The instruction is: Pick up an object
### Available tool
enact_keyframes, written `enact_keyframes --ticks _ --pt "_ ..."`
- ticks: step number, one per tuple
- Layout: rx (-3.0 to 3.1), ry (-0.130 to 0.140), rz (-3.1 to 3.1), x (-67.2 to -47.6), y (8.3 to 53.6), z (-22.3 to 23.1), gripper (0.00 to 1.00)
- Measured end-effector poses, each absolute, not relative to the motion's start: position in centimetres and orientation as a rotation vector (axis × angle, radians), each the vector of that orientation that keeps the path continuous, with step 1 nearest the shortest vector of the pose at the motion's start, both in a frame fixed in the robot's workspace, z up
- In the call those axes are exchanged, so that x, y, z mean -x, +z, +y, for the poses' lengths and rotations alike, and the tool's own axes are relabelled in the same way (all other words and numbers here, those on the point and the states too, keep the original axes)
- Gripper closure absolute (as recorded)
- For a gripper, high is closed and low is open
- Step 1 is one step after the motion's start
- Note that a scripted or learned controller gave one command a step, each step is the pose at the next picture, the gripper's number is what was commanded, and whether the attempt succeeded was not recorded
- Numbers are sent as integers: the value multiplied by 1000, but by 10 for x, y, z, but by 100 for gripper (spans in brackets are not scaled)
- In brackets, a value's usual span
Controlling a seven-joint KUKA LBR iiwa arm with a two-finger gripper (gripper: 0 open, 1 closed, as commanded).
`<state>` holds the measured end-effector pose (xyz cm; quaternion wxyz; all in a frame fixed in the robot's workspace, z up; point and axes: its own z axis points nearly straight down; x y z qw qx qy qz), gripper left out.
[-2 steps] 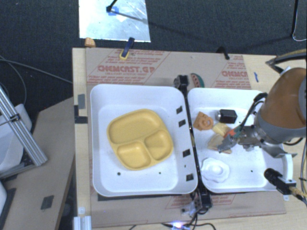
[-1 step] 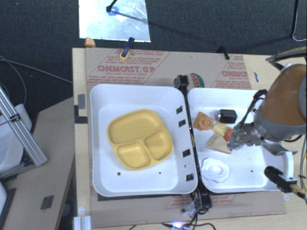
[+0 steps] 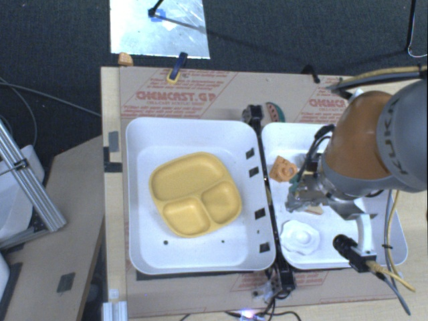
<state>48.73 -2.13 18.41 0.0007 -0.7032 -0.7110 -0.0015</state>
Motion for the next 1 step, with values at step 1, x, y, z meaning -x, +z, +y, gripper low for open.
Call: enact_keyframes --ticks 1 --pt "2208 -5 -2234 -487 184 56 100"
